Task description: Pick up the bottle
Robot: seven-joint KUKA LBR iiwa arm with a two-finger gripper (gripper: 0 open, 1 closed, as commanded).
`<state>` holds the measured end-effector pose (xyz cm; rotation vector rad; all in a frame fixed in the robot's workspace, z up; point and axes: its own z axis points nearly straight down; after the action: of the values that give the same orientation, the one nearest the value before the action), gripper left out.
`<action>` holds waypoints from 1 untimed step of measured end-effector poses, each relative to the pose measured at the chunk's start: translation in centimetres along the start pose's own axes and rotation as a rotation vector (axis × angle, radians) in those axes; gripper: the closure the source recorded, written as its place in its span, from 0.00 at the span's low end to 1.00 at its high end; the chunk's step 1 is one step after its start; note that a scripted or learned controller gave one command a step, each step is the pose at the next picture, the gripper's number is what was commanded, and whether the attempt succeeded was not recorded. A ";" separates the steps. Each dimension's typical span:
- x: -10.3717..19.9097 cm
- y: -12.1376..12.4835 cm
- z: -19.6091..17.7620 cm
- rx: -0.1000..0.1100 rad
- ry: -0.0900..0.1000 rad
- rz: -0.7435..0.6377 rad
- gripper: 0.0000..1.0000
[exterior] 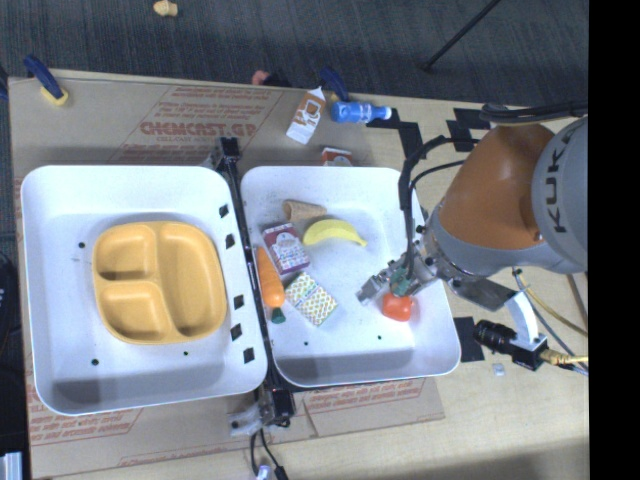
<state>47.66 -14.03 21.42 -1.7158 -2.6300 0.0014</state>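
The bottle (352, 113) is small and blue with a pale cap. It lies on its side on the cardboard behind the right bin (435, 343), outside both bins. My gripper (388, 285) hangs low over the right part of the right bin, far in front of the bottle. Just below it sits a red tomato-like fruit (398, 308) with a green top. I cannot tell whether it touches the fruit. The orange-banded wrist (495, 203) covers the bin's right wall.
The right bin also holds a banana (333, 232), an ice-cream cone (300, 210), a small purple box (287, 249), a carrot (270, 280) and a patterned box (312, 300). A yellow divided tray (160, 278) lies in the left bin (50, 208). A small carton (306, 116) lies beside the bottle.
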 end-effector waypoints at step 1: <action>5.7 2.5 2.3 0.002 0.002 0.093 1.00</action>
<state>47.63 -7.82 19.13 -1.8353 -2.5451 0.0028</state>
